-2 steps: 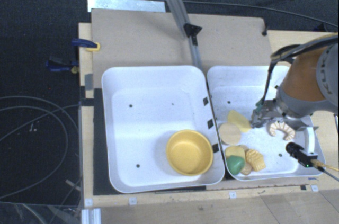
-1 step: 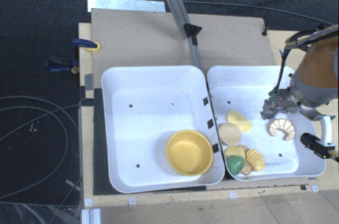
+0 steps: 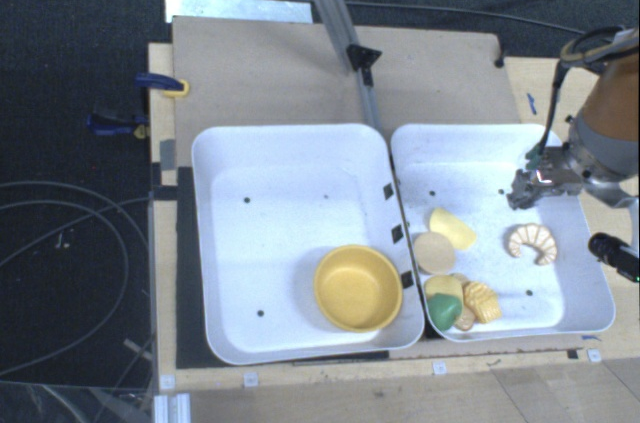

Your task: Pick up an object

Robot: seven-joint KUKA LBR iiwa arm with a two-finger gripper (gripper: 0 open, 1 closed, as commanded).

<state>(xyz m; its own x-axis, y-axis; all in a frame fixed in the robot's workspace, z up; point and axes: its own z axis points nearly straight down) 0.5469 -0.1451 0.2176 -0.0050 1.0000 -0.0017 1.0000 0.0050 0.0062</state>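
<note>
Gripper (image 3: pixel 522 192) sits over the right bin (image 3: pixel 470 139), w/ nothing visible between its jaws. Can't tell if they're open or closed; the tip is small and dark from this angle.

Nearest candidate is the croissant-shaped toy (image 3: pixel 532 242), just below and slightly right of the jaws, apart from them. To the jaws' lower left: pale yellow piece (image 3: pixel 452 230), then a beige disc (image 3: pixel 434 253) by the bin divider. Farther down-left, a green-and-yellow piece (image 3: pixel 443 303) touching a ridged yellow toy (image 3: pixel 481 301). Yellow bowl (image 3: pixel 358 286) lies well off to the left in the left bin (image 3: pixel 280 161).

Progress: approx. none. No pick made yet; descent, grasp and lift all remain.
</note>
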